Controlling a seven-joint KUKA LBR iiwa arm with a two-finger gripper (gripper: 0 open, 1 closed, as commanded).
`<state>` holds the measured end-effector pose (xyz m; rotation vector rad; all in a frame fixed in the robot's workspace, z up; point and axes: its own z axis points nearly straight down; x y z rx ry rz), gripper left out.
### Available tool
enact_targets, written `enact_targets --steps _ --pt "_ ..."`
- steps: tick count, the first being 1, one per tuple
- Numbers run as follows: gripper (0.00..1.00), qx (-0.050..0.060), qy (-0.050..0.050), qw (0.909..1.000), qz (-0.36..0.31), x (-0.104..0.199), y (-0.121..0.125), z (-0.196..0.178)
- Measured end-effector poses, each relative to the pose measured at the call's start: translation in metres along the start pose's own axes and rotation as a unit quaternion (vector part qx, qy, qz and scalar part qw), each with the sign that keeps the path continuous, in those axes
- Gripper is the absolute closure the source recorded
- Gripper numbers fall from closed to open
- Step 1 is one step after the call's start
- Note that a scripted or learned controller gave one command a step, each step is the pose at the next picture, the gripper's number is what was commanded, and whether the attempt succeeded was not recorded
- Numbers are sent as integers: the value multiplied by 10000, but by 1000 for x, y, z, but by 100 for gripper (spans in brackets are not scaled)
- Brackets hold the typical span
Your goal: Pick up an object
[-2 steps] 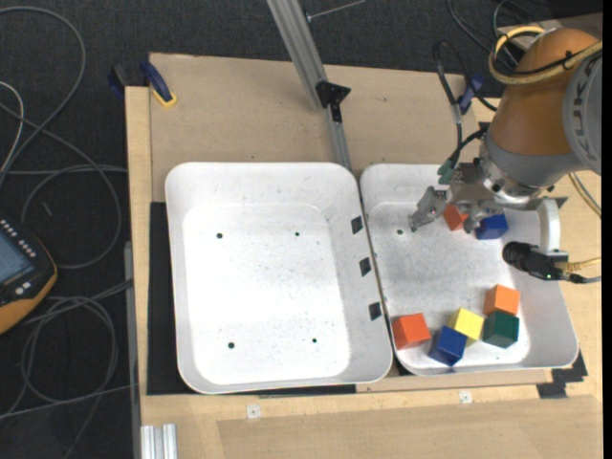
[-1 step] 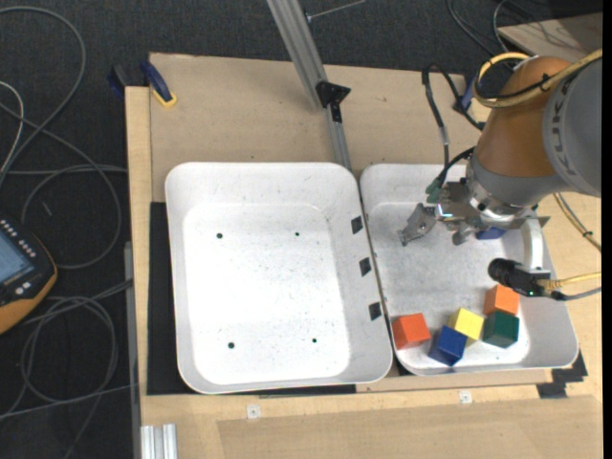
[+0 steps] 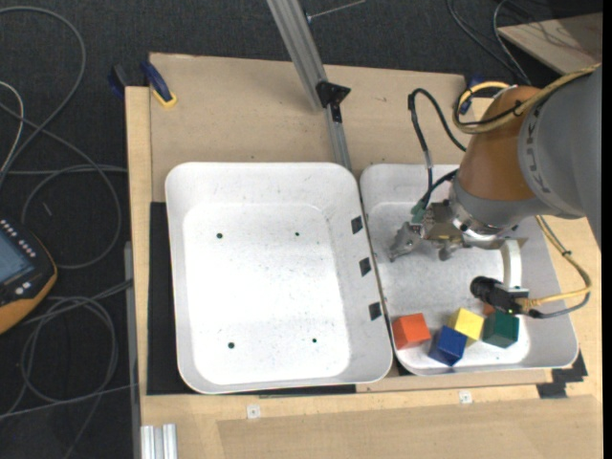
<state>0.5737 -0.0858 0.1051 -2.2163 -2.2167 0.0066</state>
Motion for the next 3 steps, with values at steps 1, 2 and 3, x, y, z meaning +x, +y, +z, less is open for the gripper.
enact_targets --steps 1,2,3 --pt "100 -46 -2 10000 -1 0 2 -15" --pt "100 -67 -12 10000 -5 -1 1 -58" --pt "100 -75 -11 10000 -12 8 9 -109"
